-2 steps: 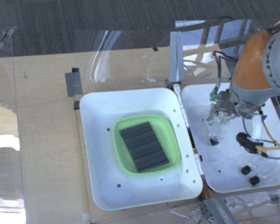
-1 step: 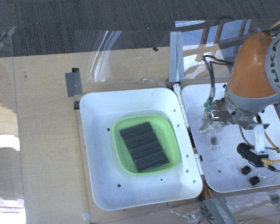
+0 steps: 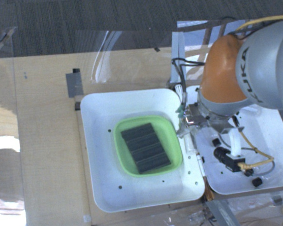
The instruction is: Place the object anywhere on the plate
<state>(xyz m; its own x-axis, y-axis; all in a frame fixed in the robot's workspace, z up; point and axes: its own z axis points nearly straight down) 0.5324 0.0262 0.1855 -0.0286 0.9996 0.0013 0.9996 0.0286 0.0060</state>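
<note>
A dark grey ribbed rectangular object [image 3: 145, 148] lies flat on the green square plate [image 3: 122, 153], covering most of the plate's middle. The plate rests in the left white bin [image 3: 99, 140]. The arm's orange band [image 3: 221, 77] and grey wrist hang over the left side of the right bin [image 3: 281, 169]. The gripper [image 3: 185, 121] sits under the wrist, at the divide between the two bins, just right of the plate's right rim and apart from the object. The wrist hides most of it.
Black cables and a yellow wire [image 3: 234, 162] trail from the wrist across the right bin. A clear plastic sheet covers the wooden bench [image 3: 43, 147] on the left. A small dark bracket [image 3: 75, 82] stands behind the left bin.
</note>
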